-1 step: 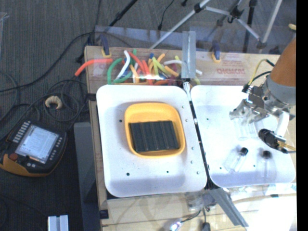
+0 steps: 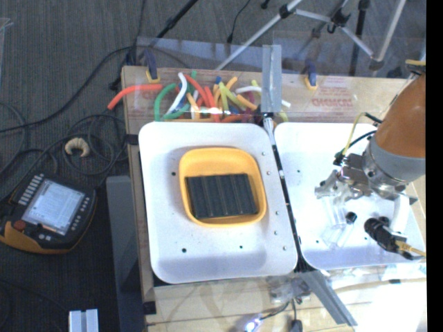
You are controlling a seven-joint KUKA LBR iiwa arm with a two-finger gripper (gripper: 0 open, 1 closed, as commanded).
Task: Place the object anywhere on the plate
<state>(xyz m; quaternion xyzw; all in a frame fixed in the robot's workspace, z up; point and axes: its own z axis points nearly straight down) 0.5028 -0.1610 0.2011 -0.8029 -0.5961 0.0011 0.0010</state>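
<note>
A yellow plate (image 2: pixel 221 159) with rounded corners lies in the middle of the left bin (image 2: pixel 208 258). A dark ribbed rectangular object (image 2: pixel 221 196) rests flat inside the plate and covers most of its floor. My gripper (image 2: pixel 335 225) hangs low over the right bin (image 2: pixel 311 158), near that bin's centre and well to the right of the plate. Nothing can be made out in it.
A metal divider (image 2: pixel 277 164) runs between the two bins. A heap of coloured tubes (image 2: pixel 208 99) lies on the bench behind the left bin. A teach pendant (image 2: pixel 48 213) sits on the floor to the left of the bench.
</note>
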